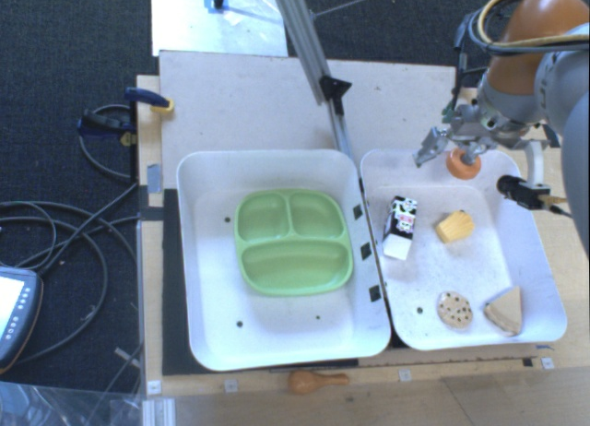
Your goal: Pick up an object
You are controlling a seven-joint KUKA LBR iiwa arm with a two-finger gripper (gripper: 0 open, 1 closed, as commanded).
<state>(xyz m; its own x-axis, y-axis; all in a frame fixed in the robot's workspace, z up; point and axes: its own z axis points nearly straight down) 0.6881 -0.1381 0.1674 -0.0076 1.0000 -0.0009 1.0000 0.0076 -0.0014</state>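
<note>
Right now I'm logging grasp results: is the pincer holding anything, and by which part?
It cannot be told. The pincer sits right above the orange object at the right bin's far edge.

The grey arm [553,74] enters at the upper right of the frame, its orange band [544,14] near the top edge. The wrist angles down and to the left. The gripper [452,147] sits at right of centre in the upper half, its jaws spread apart and pointing downward.
</note>
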